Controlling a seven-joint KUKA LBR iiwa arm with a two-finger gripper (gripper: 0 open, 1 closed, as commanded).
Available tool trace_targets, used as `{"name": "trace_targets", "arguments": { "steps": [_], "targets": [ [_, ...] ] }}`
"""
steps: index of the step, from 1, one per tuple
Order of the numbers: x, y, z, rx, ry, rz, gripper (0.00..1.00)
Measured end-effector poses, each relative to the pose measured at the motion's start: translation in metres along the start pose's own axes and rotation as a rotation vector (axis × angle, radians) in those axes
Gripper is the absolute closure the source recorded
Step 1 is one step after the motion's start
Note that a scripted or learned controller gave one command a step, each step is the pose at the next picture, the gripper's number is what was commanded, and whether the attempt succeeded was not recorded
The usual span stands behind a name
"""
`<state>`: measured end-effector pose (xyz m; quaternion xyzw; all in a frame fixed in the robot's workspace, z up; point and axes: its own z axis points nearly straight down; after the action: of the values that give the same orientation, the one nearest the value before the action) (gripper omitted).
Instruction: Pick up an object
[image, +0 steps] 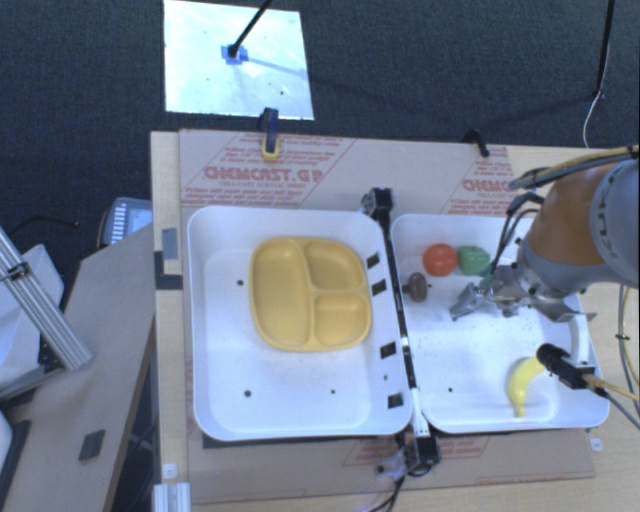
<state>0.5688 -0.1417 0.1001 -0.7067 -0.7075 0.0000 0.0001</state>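
- Objects for pickup lie in the right bin (575, 415) around the claw (470, 300): a red ball (439, 259) and a green item (473, 260) just beyond the claw, a small brown item (416, 288) near its left, and a yellow banana (523, 384) well toward the front.
- Claw: low over the bin floor, fingers slightly spread, nothing between them.
- Left bin (220, 400): carries a yellow divided plate (308, 293), well left of the claw.
- Both bins rest on the worktop (330, 165).
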Motion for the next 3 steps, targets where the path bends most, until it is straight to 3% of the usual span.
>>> {"name": "trace_targets", "arguments": {
  "steps": [1, 2, 3],
  "targets": [
    [0.0, 0.001, 0.016, 0.0, 0.0, 0.001, 0.0],
    [0.0, 0.002, 0.005, -0.003, -0.001, 0.001, 1.0],
    [0.004, 0.012, -0.05, -0.005, -0.001, -0.003, 1.0]
  ]
}}
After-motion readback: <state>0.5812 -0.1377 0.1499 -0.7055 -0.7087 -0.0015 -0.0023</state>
